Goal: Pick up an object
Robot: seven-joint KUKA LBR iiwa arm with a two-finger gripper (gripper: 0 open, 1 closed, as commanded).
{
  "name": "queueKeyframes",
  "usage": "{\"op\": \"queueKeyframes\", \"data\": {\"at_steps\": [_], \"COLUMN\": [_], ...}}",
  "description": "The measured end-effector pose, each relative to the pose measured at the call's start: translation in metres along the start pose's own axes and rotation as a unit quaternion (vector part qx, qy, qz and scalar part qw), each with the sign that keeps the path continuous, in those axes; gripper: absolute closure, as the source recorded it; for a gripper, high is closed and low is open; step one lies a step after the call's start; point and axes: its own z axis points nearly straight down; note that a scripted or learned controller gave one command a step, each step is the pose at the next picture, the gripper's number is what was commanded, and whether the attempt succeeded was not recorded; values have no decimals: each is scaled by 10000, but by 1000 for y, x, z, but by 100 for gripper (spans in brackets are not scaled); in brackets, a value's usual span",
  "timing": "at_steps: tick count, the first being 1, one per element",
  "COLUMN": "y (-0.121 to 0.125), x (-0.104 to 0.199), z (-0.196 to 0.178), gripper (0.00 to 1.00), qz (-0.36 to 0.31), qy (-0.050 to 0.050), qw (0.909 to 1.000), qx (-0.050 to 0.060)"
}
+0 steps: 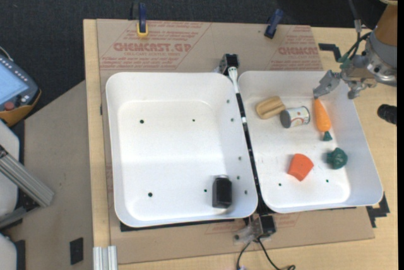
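- Tool (339, 82) hangs over the right bin's (353, 193) far corner, fingers spread, nothing between them.
- Carrot (322, 116) lies just below the tool, nearest candidate; long axis runs away from it, so a grasp across the narrow width looks feasible.
- Can (295, 117) and tan block (270, 107) sit further left of the tool, touching or nearly so; crowding makes them poorer picks.
- Orange block (300, 166) and green lump (337, 158) lie well below the tool, spaced apart, easy access.
- Black box (221, 192) in the left bin (126, 136) is far from the tool, pressed near the wall; likely awkward.
- Nothing lifted yet; the descent to a pick is what remains.
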Motion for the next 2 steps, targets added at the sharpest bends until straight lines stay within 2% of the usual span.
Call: {"op": "queueKeyframes", "data": {"at_steps": [1,2], "y": [34,34], "x": [-14,-14], "z": [85,72], "gripper": [0,100], "qz": [-16,-21], "qy": [5,-14], "qw": [10000,10000], "qx": [-41,-46]}}
